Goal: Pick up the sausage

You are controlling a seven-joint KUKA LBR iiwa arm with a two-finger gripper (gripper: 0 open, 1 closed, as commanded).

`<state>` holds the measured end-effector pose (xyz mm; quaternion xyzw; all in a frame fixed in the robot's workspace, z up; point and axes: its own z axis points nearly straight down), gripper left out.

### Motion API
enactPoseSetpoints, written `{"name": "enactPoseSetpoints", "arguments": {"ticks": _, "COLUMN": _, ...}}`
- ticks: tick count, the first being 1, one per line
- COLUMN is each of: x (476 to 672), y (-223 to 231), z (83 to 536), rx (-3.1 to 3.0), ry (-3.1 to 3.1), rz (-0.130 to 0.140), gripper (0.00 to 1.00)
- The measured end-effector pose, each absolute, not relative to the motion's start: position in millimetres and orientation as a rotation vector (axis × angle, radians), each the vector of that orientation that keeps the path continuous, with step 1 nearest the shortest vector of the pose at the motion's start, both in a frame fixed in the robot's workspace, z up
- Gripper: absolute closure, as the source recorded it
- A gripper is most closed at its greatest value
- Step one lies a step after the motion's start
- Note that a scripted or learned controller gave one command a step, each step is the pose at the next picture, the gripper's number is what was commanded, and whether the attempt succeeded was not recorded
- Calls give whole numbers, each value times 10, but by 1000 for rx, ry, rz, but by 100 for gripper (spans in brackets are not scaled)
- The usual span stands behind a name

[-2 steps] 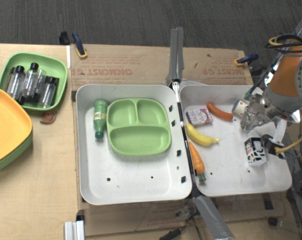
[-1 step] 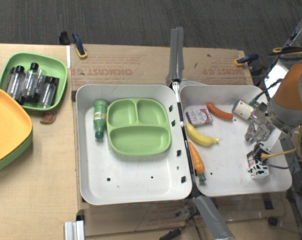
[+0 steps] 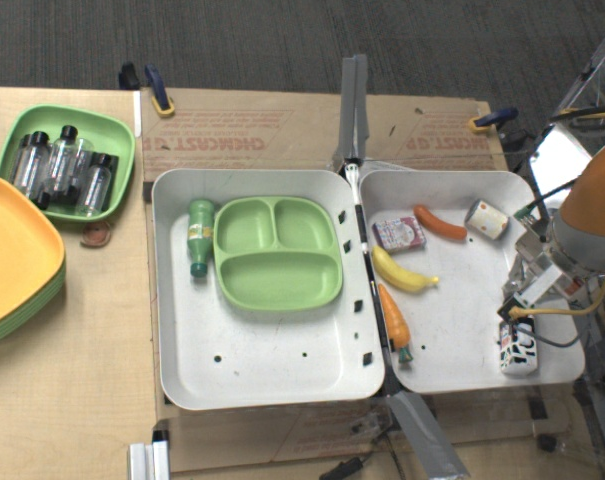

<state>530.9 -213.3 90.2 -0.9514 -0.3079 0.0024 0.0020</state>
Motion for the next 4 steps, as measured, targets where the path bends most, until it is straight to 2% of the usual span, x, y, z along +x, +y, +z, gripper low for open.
{"name": "enactPoseSetpoints", "arguments": {"ticks": 2, "x": 5108, "y": -2197, "z": 926, "rx": -3120, "ry": -326, "rz": -3, "gripper": 100}}
{"name": "enactPoseSetpoints", "arguments": {"ticks": 3, "x": 4938, "y": -2197, "z": 916, "rx": -3121, "ry": -316, "rz": 1, "gripper": 100}}
{"name": "enactPoseSetpoints", "arguments": {"ticks": 4, "x": 5145, "y": -2212, "z": 984, "rx": -3100, "ry": -476, "rz": 9, "gripper": 100}}
